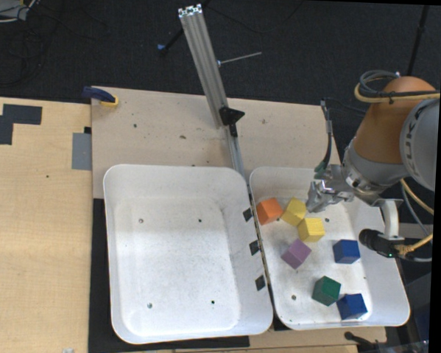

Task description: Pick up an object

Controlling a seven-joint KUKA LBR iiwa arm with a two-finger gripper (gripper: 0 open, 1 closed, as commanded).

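— Looking at the right bin (390, 310), what do you see?

— Seven small blocks. An orange block (269, 209) is near the left wall, a yellow block (294, 212) just beside it, and a second yellow block (312, 228) below. A purple block (297, 253) is in the middle; a green block (326, 290) and two blue blocks (346, 251) (352, 306) lie lower.

— And the gripper (320, 193)?

— It hangs just above the yellow blocks. How far it is open, I cannot tell. No block is seen in it.

— The left bin (117, 181)?

— White, beside the right one.
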